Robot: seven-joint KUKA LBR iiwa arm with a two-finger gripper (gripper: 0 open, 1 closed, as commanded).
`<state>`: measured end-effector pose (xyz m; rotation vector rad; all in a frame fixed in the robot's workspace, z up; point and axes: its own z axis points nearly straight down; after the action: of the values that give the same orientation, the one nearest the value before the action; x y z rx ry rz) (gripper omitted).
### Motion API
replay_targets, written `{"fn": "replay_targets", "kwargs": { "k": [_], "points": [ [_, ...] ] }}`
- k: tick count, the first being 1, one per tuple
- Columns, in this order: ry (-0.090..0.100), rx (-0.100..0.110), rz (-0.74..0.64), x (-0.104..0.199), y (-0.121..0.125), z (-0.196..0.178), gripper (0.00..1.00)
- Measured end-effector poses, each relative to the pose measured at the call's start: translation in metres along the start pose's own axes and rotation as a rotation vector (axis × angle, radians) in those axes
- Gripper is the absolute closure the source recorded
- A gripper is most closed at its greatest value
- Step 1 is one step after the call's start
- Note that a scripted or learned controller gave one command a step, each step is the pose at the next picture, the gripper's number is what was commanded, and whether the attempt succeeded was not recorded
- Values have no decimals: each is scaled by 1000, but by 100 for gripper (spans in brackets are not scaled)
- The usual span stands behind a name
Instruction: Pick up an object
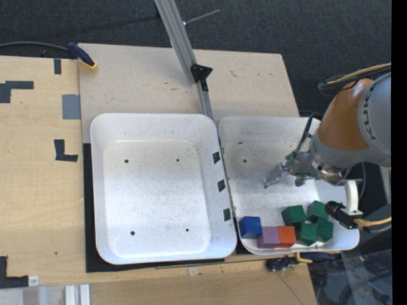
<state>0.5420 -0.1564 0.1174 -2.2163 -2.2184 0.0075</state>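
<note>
Several small blocks lie along the front edge of the right bin [254,132]: a blue cube [250,226], a purple block [271,236], an orange block [287,234] and a cluster of green blocks [310,223]. My gripper [283,179] hangs over the middle of the right bin, behind the blocks and apart from them. It is open, with nothing between its fingers. The grey arm with its orange band [343,122] comes in from the right.
The left bin [102,170] stands beside the right one. A slanted metal bar [181,37] runs from the top of the view down to the gap between the bins. A black cable fitting [340,213] sits at the right bin's front right rim.
</note>
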Motion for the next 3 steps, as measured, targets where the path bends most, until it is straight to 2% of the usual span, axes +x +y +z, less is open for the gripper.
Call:
{"fn": "replay_targets", "kwargs": {
  "k": [1,2,3],
  "points": [
    [1,-4,-1,1,1,-14,100],
    [-2,-12,-1,0,1,-77,100],
    [-2,-12,-1,3,0,-120,100]
  ]
}}
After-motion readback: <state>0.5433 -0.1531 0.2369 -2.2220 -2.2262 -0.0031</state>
